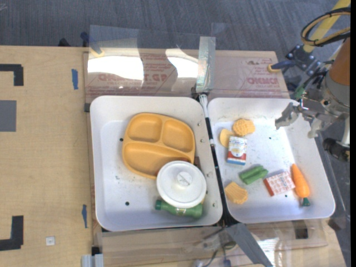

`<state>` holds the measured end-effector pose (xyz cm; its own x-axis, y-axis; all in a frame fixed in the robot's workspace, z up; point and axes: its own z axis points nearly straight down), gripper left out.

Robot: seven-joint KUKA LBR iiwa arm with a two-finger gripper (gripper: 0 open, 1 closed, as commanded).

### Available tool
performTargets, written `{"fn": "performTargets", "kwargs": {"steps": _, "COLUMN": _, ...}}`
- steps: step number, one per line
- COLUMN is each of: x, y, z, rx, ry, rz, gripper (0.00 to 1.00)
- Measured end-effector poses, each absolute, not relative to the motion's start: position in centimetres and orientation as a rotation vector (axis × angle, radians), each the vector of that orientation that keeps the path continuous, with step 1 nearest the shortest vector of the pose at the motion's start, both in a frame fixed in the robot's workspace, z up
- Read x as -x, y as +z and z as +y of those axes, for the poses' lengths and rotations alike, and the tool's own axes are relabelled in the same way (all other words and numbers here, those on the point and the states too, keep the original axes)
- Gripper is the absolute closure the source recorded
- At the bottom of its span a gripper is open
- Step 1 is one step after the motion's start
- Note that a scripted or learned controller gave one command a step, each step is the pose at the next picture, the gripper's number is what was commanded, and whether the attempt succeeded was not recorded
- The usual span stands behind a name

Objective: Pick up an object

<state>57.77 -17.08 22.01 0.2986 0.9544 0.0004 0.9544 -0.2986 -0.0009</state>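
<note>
Orange against the white floor of the right bin (322, 166), the toy carrot (301, 183) is the nearest thing to the arm and the likeliest pick. It lies near the bin's right wall, its long axis running roughly from the far side toward the near edge, tilted slightly; the broad orange end points away toward the back of the bin, and a small green stub at the near end points toward the front rim. Just beside it on the left sits a red and white packet (278, 183), close enough to crowd a grasp from that side.

The gripper (300, 121) hangs over the far right part of the same bin, above the objects and touching none of them. Its jaws stand spread apart with nothing between them. The step in hand looks like the approach: no object is chosen by contact yet and nothing is lifted.

The next move probably calls for travelling toward the near edge until the jaws sit over the carrot's middle, turning the wrist so they close across the narrow width rather than along its length, then descending. The green pod (253, 174), the small carton (237, 150) and the round cracker (243, 127) lie further left, well apart from the carrot.
</note>
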Motion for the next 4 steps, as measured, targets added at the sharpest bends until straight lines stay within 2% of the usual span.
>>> {"fn": "performTargets", "kwargs": {"steps": 1, "x": -57.3, "y": 18.1, "z": -17.6, "rx": 2.445, "ry": 0.004, "rz": -1.966, "gripper": 0.0}}
{"fn": "performTargets", "kwargs": {"steps": 2, "x": -60.2, "y": 10.0, "z": -12.3, "rx": 2.793, "ry": 0.009, "rz": -1.422, "gripper": 0.0}}
{"fn": "performTargets", "kwargs": {"steps": 3, "x": -65.2, "y": 9.3, "z": -10.3, "rx": 2.988, "ry": 0.113, "rz": -0.821, "gripper": 0.0}}
{"fn": "performTargets", "kwargs": {"steps": 4, "x": -64.0, "y": 10.5, "z": -9.7, "rx": 3.094, "ry": 0.009, "rz": -0.52, "gripper": 0.0}}
